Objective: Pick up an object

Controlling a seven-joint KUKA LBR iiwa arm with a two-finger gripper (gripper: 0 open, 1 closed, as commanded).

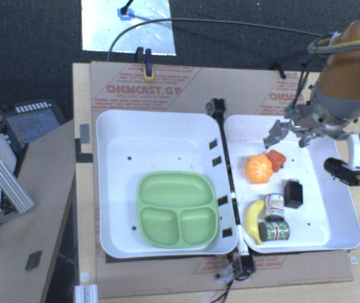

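In the right bin (340,214) lie an orange (258,168), a small red object (276,159) touching its upper right, a black block (293,193), a banana (253,221), a small white-labelled can (274,204) and a green can (273,231) on its side. My gripper (289,137) hangs over the far part of this bin, just above and behind the red object. Its fingers are open, spread left and right, and nothing sits between them. A green divided plate (178,208) rests in the left bin (107,169).
A black divider strip (225,169) runs between the bins. A black fitting with a cable (340,168) overhangs the right bin's right rim. A clamp (147,63) stands at the bench's far edge, and a control pendant (31,126) lies off to the left.
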